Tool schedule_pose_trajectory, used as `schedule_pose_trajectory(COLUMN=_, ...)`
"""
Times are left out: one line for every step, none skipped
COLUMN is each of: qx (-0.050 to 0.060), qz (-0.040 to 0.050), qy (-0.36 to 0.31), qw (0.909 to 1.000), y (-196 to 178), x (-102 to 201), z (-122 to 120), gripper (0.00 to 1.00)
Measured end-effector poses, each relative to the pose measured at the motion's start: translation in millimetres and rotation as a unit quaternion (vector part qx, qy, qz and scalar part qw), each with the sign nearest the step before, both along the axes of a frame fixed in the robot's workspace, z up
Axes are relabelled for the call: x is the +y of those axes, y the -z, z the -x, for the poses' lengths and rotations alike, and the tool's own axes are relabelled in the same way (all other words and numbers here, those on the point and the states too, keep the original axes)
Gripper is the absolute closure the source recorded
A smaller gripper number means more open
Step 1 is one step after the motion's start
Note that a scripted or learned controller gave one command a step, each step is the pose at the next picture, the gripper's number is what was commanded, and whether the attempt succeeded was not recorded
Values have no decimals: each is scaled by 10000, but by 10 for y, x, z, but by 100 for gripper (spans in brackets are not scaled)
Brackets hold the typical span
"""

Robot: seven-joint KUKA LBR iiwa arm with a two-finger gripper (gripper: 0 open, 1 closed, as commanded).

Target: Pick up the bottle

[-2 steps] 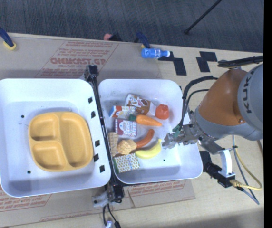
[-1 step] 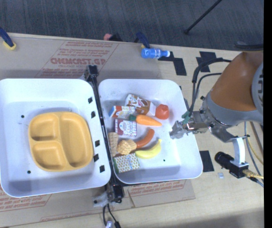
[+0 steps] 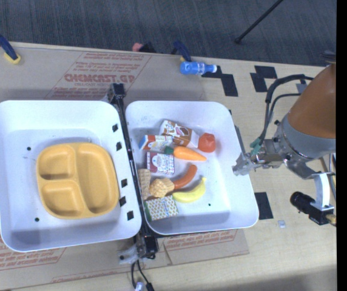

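The right bin (image 3: 222, 111) holds a cluster of toy food. Within it, a small white and red bottle-like item (image 3: 156, 142) lies on its side at the cluster's upper left, touching a carton (image 3: 176, 132) and a carrot (image 3: 189, 154). My gripper (image 3: 244, 165) hangs just outside the right bin's right rim, about level with the carrot and well to the right of the cluster. Nothing shows between its tips. The grey arm with its orange band (image 3: 316, 105) comes in from the right.
The cluster also has a red tomato (image 3: 207, 142), a sausage (image 3: 184, 176), a banana (image 3: 191, 192), a second carton (image 3: 161, 162) and a cracker box (image 3: 161, 208). The left bin (image 3: 3, 120) holds a yellow divided plate (image 3: 76, 179). A blue bottle-shaped object (image 3: 195, 68) lies on the cardboard behind the bins.
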State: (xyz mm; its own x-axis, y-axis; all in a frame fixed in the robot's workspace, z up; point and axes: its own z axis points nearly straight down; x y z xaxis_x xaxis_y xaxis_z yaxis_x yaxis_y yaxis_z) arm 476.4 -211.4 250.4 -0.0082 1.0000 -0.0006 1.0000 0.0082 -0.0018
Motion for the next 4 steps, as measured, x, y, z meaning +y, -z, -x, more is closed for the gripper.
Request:
schedule_pose_trajectory(qx=11, qz=-7, qy=222, qw=9998, y=206, x=532, z=2, gripper=100)
schedule_pose_trajectory(qx=7, qz=1, qy=916, qw=9958, y=-199, x=233, z=1, gripper=100)
schedule_pose_trajectory(qx=16, qz=-7, qy=1205, qw=9927, y=101, x=96, z=5, gripper=100)
schedule_pose_trajectory(qx=17, qz=-16, qy=597, qw=9982, y=224, x=118, z=4, gripper=100)
